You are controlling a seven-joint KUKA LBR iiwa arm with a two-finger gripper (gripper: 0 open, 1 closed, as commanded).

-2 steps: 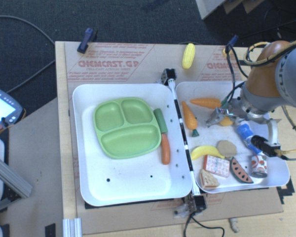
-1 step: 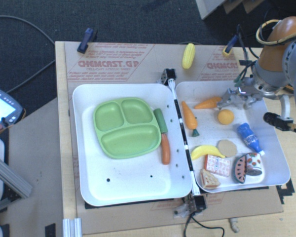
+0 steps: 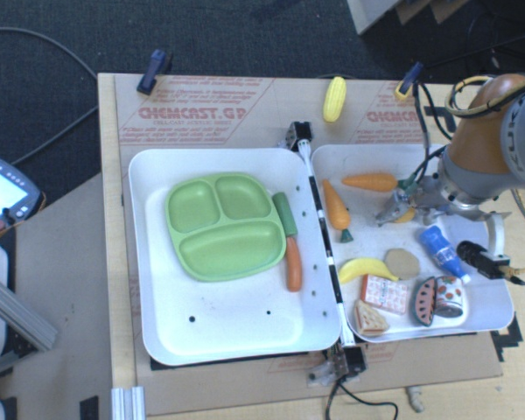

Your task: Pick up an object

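**Fig. 1.** Pick-up task, approach stage (judged). The gripper (image 3: 395,210) sits low over the far part of the right bin (image 3: 494,297), w/ the arm reaching in from the right. Whether it is open or closed can't be told from this angle, & nothing is seen held. No object is lifted, so the grasp is prob. not yet made.

Nearest candidate: the far carrot (image 3: 370,182), lying approx. crosswise just beside the gripper on its left. A yellow scrap (image 3: 409,216) at the gripper is too small to identify.

Next move, as judged: centre over one item, descend w/ room on both sides of it, close, then lift. The carrot looks tapered & smooth, so a grip across its thick middle seems safest.

**Containers.**
- Right bin:
  - far end: far carrot
  - by the dividing wall: second carrot (image 3: 335,206)
  - mid-bin: banana (image 3: 366,269), tan round piece (image 3: 402,262), blue bottle (image 3: 439,250)
  - near end, crowded close together: printed card (image 3: 385,296), bread-like wedge (image 3: 370,319), watermelon slice (image 3: 426,300)
- Left bin (image 3: 227,322): green divided plate (image 3: 223,230), w/ an orange-and-green stick toy (image 3: 290,239) along its right edge.
- On the bench (image 3: 245,125), outside both bins: corn cob (image 3: 334,99).
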